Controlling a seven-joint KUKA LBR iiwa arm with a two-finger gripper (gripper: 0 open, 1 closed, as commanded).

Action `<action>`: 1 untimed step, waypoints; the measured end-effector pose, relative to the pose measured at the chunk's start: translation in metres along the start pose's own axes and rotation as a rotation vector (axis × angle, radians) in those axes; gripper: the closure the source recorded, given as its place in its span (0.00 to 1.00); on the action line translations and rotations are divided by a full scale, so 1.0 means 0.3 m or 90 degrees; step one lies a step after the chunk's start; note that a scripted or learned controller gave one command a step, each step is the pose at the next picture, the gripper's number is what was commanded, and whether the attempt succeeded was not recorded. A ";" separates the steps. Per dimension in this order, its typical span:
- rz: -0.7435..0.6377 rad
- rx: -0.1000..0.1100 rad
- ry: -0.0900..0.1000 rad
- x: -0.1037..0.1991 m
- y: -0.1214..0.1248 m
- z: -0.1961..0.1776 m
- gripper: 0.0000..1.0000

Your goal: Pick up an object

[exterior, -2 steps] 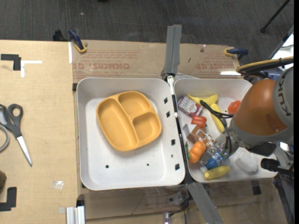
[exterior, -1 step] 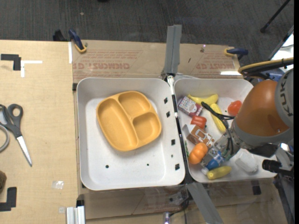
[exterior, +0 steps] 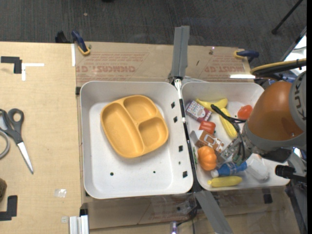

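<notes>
Camera view, looking down at a slant: two shallow white bins sit side by side on the worktop. Left bin holds a yellow-orange divided plate, three compartments, lying slightly turned, nothing in it. Right bin is crowded with small toys and packets. Arm reaches in from the right, its orange band over the bin's right half. Claw is down among the items near the bin's middle; whether it is open, closed or gripping anything cannot be told, as the wrist and clutter hide it. Around it: a small orange pumpkin-like ball just to its left, a blue item just below, a yellow banana-shaped piece along the near wall. Farther up the bin: a yellow corn cob, a second yellow piece near the far wall, a purple and white packet, a red piece, a red ball partly behind the arm, a brown packet. On the worktop's left side lie scissors. Blue clamps hold the cardboard behind the bins.
</notes>
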State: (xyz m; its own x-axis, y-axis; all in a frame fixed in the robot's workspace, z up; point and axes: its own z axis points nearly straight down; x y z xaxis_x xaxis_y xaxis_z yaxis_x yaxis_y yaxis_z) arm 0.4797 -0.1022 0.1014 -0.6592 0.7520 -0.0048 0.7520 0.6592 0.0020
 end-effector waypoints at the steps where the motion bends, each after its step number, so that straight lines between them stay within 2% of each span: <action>1: 0.155 0.002 0.002 0.200 0.206 -0.352 1.00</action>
